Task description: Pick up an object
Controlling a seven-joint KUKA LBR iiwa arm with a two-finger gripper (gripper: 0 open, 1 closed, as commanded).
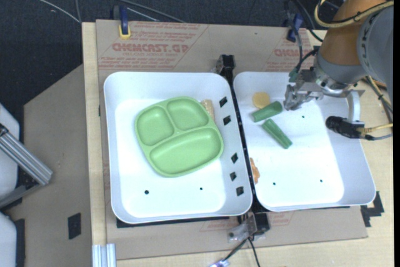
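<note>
Two green stick-shaped pieces lie in the right bin [350, 187]: one [267, 112] near the back left, the other [277, 134] just in front of it, slanting toward the middle. A small yellow round piece [261, 99] sits behind them. My gripper [294, 100] hangs low over the back of the right bin, just right of the upper green stick and apart from it. Nothing shows between its fingers.
The left bin [125, 191] holds a green three-compartment plate [179, 135] with a tan piece [207, 108] at its back right edge. An orange bit [254, 170] lies by the divider between the bins. Black clips [226, 63] line the divider. Cables trail from the arm at right.
</note>
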